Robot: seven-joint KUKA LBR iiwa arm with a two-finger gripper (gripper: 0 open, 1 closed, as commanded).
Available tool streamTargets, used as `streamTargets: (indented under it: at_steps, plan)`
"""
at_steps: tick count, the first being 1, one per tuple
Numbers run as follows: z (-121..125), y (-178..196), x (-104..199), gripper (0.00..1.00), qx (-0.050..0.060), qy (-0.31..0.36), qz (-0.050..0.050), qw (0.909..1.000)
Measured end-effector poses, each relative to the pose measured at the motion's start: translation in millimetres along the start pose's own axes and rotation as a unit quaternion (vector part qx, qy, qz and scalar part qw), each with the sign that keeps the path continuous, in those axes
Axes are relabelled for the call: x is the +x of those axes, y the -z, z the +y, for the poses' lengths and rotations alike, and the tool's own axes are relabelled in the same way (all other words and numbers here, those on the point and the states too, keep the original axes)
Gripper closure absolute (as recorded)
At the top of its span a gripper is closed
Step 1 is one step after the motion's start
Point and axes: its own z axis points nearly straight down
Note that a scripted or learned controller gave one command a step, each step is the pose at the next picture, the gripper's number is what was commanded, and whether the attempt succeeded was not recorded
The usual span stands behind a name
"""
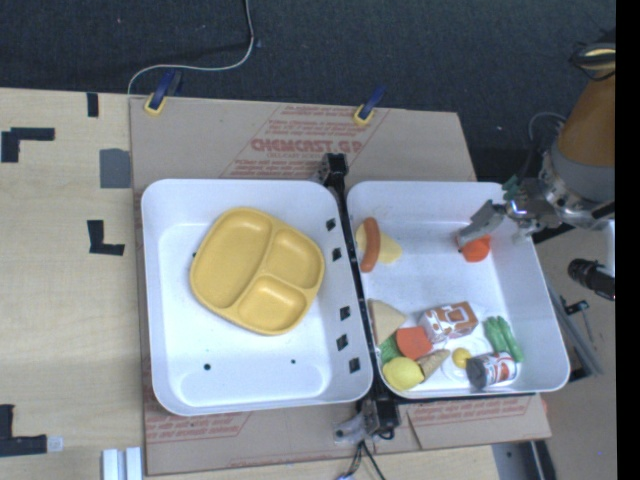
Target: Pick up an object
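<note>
Where the counter (60, 298) carries its sheet of brown cardboard (300, 138), two shallow white bins sit side by side. The left bin (165, 368) holds a yellow divided plate (257, 269), tilted a little toward the bin's upper left. The right bin (525, 298) holds the smaller things. The grey arm (585, 158) reaches in over its upper right corner, and the hand (478, 232) hangs low there, directly above a small orange-red object (476, 250); whether its fingers are apart or together I cannot tell, nor whether it touches that object. Near the divider lies a hot dog toy (369, 243) on a pale yellow piece. Along the near wall crowd a red-and-white carton (449, 320), a green vegetable (502, 336), a small can (493, 369), a yellow lemon (402, 372) and a red-orange piece (411, 342).
</note>
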Motion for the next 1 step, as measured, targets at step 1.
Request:
streamTargets:
  at_steps: [1]
  plan:
    - [32.3,-102.2,-21.6,0.0,0.002,0.0,0.0,1.0]
